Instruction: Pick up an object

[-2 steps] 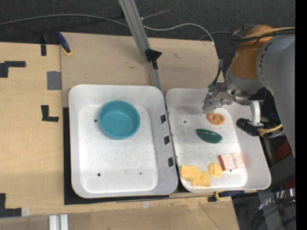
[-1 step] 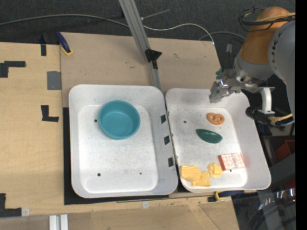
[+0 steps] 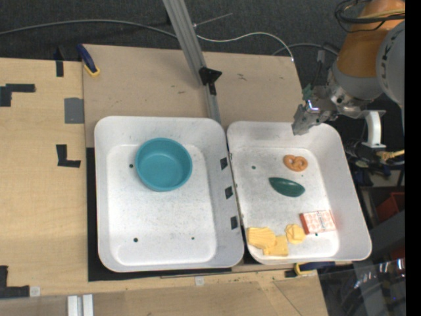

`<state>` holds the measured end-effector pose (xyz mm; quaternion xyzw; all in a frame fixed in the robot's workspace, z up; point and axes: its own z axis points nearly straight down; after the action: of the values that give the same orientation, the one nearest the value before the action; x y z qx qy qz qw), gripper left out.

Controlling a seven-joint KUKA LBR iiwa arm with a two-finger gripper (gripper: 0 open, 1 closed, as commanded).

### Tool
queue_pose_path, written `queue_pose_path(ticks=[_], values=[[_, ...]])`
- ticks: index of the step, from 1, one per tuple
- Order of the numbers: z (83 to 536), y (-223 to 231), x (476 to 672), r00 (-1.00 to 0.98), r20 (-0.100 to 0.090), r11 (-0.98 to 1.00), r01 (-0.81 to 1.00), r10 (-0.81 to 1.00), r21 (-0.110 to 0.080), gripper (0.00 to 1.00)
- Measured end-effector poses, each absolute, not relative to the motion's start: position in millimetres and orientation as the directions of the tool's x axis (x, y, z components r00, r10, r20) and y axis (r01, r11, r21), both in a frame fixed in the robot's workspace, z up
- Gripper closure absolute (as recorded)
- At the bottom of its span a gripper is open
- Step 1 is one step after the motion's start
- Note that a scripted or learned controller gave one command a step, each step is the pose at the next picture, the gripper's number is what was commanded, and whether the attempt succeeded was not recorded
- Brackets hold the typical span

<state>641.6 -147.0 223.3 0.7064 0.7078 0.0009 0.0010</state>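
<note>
- Pale wood bench (image 3: 39, 176) with black tape marks, dark floor behind it, and a grey metal post (image 3: 187, 35) slanting down toward the gap between the two bins.
- Left bin (image 3: 112, 236) holds a teal bowl (image 3: 164, 164), sitting upright in its upper half.
- Right bin (image 3: 348, 242) holds the smaller things: an orange pretzel-shaped piece (image 3: 295, 162) near the upper right, a dark green oval (image 3: 287, 187) just below it, a red and white packet (image 3: 318, 222) lower right, and yellow pieces (image 3: 271, 240) along the bottom edge.
- Grey arm with its orange band (image 3: 363, 45) reaches in from the right.
- Gripper (image 3: 303, 120) hangs over the top right corner of the right bin, above the pretzel piece and apart from it.
- I cannot tell from here how the gripper is set; nothing shows in its grasp.
</note>
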Motion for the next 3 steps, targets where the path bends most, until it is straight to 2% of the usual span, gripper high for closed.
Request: queue_pose_path(ticks=[2, 3], values=[[223.6, -28.7, 625.2, -0.007, 0.002, 0.007, 1.0, 1.0, -0.002, 1.0], [216.2, 28.0, 602.7, -0.007, 0.001, 0.007, 1.0, 1.0, -0.004, 1.0]])
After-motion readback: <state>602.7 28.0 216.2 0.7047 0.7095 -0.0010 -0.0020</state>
